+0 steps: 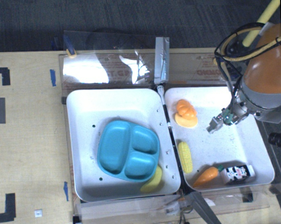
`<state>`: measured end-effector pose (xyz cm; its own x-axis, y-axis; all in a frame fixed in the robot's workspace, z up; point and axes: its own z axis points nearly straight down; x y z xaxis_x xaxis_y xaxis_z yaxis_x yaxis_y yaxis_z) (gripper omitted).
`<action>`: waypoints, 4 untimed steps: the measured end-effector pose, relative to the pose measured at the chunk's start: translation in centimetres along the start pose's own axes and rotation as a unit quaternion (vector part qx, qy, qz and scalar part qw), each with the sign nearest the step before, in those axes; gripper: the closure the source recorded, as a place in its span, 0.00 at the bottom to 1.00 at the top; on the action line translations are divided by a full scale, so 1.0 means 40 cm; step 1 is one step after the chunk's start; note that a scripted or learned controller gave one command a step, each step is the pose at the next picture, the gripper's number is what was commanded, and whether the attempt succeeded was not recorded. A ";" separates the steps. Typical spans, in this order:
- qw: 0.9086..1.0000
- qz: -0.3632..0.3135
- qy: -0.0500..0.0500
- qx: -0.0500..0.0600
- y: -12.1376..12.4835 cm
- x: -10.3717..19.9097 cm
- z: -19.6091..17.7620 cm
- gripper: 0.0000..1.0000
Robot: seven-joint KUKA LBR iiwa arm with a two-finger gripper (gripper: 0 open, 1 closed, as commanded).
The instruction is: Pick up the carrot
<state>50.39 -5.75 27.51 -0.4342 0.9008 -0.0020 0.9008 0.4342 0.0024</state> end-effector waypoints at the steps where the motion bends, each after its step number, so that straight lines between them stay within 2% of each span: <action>1: 0.999 -0.040 0.001 0.003 0.153 -0.178 0.181 1.00; 2: 0.999 -0.041 0.000 0.001 0.156 -0.179 0.174 0.00; 3: 0.999 -0.046 0.001 0.002 0.318 -0.277 0.267 0.00; 4: 0.997 -0.082 0.006 0.008 0.306 -0.282 0.464 0.00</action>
<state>66.35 -10.60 9.02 -0.5751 0.8180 0.0099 0.8179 0.5752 -0.0131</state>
